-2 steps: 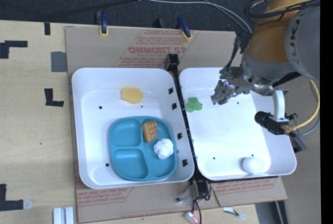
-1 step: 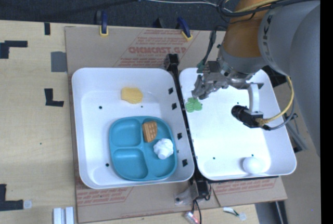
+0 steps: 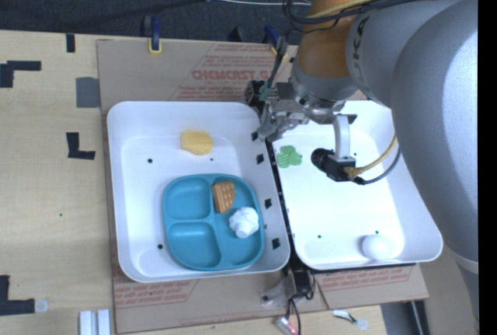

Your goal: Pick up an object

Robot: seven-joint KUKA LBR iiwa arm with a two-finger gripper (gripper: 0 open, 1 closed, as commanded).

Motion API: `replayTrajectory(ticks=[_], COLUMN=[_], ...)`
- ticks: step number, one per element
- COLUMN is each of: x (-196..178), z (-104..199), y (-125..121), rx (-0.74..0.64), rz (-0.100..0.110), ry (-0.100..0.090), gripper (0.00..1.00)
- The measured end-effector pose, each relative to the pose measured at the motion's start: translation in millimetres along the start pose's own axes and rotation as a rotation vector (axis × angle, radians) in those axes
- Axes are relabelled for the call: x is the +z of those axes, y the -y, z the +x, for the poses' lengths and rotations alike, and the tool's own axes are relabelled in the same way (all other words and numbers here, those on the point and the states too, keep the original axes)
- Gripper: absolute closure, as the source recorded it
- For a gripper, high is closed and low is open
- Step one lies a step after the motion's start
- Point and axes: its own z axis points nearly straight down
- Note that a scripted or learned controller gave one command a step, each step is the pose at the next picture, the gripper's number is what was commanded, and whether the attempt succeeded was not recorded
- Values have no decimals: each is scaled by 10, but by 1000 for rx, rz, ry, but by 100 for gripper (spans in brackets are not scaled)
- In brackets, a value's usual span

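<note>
Camera view: green piece (image 3: 289, 157) in right bin (image 3: 404, 236), near the divider — small, lumpy, long axis unclear. Gripper (image 3: 268, 127) just above it at the bins' shared edge; opening cannot be told — nothing seen held.

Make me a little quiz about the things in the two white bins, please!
1. True or false: the blue tray sits in the right bin.
2. Which object lies nearest the gripper? A) yellow item B) green item C) white ball
3. What two things rest on the blue tray?

Key: 1. False, it is in the left bin. 2. B. 3. A brown piece and a white lump.
</note>
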Motion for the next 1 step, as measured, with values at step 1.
replayTrajectory(ticks=[1], x=[67], z=[476], y=[-166], rx=[0], rz=[0], ry=[0], gripper=[100])
